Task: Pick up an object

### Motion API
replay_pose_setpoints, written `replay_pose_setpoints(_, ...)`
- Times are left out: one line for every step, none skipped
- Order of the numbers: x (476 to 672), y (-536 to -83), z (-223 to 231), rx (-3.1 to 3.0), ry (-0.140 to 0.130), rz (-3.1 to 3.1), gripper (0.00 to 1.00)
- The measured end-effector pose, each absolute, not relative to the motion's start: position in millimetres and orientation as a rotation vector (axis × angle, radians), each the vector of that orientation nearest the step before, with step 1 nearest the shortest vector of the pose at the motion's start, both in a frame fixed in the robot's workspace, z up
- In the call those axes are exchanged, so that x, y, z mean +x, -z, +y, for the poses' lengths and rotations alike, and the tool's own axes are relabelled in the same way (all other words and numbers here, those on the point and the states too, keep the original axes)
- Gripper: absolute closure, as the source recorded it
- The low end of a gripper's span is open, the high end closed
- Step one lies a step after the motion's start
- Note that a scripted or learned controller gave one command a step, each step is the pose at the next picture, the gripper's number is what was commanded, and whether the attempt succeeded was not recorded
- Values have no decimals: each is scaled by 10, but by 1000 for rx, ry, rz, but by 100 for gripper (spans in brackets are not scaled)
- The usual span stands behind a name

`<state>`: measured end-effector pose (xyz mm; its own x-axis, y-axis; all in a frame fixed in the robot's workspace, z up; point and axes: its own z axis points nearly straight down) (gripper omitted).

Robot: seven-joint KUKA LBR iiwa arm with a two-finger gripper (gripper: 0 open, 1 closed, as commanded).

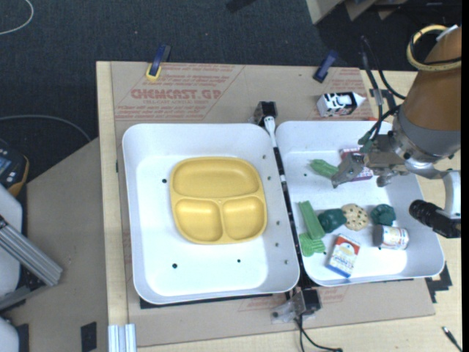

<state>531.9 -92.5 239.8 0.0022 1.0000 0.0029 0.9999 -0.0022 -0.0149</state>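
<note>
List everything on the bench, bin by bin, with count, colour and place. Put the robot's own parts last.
left bin: 1, white, left half of the bench
divided tray: 1, yellow, three compartments, middle of the left bin
right bin: 1, white, beside the left bin
long green piece: 1, green, left edge of the right bin
small green piece: 1, green, upper part of the right bin
dark green lumps: 2, dark green, either side of the cookie
cookie: 1, tan with dark spots, middle of the right bin
small carton: 1, red, white and blue, near edge of the right bin
small can: 1, white, right of the carton
clamps: 2, blue, far edge of the bench
arm: 1, grey and orange, from the right
gripper: 1, grey, over the right bin
</note>
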Motion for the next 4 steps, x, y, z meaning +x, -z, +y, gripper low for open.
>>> replay_pose_setpoints(5343, -2459, -924, -2219, -1, -2220, 0)
replay_pose_setpoints(5363, -1950, -822, -2217, -6, -2216, 0)
replay_pose_setpoints(5338, -1406, -922, -2218, -8, -2214, 0)
replay_pose_setpoints(5344, -894, -914, -2222, 1, -2218, 0)
